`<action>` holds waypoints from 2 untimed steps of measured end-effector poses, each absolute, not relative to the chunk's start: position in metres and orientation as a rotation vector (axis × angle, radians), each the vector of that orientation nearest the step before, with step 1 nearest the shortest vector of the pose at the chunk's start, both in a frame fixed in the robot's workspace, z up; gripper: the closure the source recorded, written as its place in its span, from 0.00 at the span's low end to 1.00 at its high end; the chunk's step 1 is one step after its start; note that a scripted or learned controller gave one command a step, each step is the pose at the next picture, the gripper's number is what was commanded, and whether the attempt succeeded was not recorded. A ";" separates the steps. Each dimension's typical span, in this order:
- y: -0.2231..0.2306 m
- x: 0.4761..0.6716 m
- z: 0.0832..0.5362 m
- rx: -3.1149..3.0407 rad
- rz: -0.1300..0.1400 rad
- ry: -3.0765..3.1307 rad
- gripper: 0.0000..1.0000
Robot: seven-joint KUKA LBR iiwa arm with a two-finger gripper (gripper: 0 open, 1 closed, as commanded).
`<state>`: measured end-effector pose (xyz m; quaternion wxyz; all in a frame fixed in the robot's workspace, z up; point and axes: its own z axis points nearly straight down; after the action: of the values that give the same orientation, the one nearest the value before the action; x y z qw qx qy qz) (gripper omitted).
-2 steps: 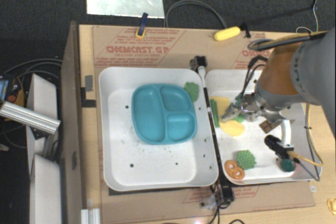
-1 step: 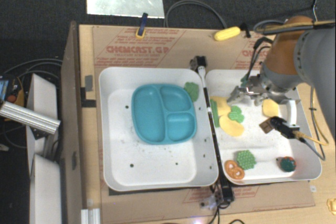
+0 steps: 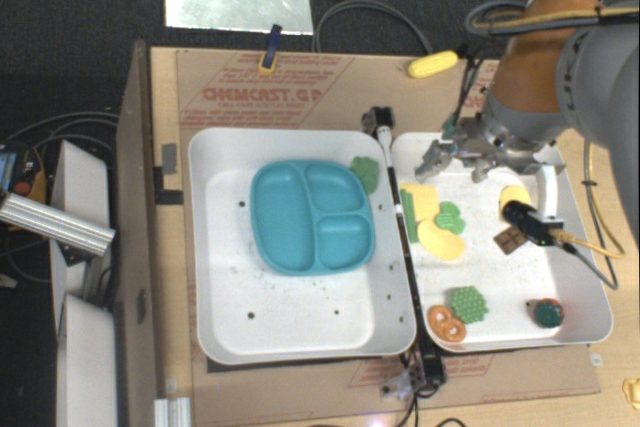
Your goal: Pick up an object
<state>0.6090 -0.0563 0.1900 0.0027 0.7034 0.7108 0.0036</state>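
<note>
A grey robot arm [image 3: 590, 65] with an orange band reaches in from the right over a cardboard-covered table [image 3: 300, 85] that carries two shallow white bins side by side. Its gripper [image 3: 452, 169] hangs over the far end of the right bin [image 3: 585, 300]. The two metal fingers are spread apart, with bare white bin floor showing between them and nothing held.

The loose objects lie mostly on the near side of the gripper:
- Just below it in the view sits a yellow block [image 3: 419, 202], touching a small green leafy piece [image 3: 449, 215].
- A flat yellow oval [image 3: 441, 241] lies directly beneath those two.
- To the gripper's right and slightly nearer are a rounded yellow item [image 3: 513, 197] and a small brown block [image 3: 509, 240].
- Well below the gripper, at the near end of the same bin, are a bumpy green piece [image 3: 467, 303] and an orange pretzel-like ring [image 3: 446, 323], close together.
- A dark teal ball [image 3: 546, 313] lies to their right.

To the gripper's left, the left bin [image 3: 230, 315] holds a blue divided plate [image 3: 312, 217]. A ruffled green piece [image 3: 366, 173] rests against the plate's corner nearest the gripper.

Beyond the gripper, outside both bins, a yellow banana-shaped thing [image 3: 432, 65] lies on the table.
</note>
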 end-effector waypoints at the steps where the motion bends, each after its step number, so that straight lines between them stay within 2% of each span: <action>1: -0.063 0.616 0.185 2.213 0.004 2.227 0.00; 2: -0.084 0.619 0.113 2.224 -0.004 2.222 0.00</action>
<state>0.6186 -0.0841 0.1129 -0.0010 0.7073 0.7069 -0.0014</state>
